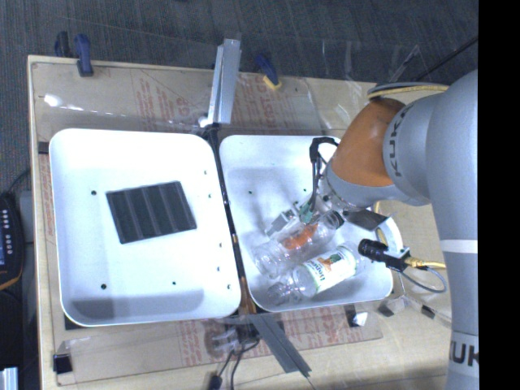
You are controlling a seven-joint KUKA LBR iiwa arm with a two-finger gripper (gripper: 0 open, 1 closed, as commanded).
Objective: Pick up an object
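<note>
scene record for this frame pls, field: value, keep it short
arm: grey KUKA arm with orange band, reaching in from the right over the right bin
gripper: two-finger gripper, low over the clutter in the right bin; finger state unclear
left bin: shallow white bin holding a dark ribbed rectangular pad
right bin: shallow white bin holding a clear plastic bottle with green-and-white label, an orange-marked item, crumpled clear plastic
grasp: none visible
</note>
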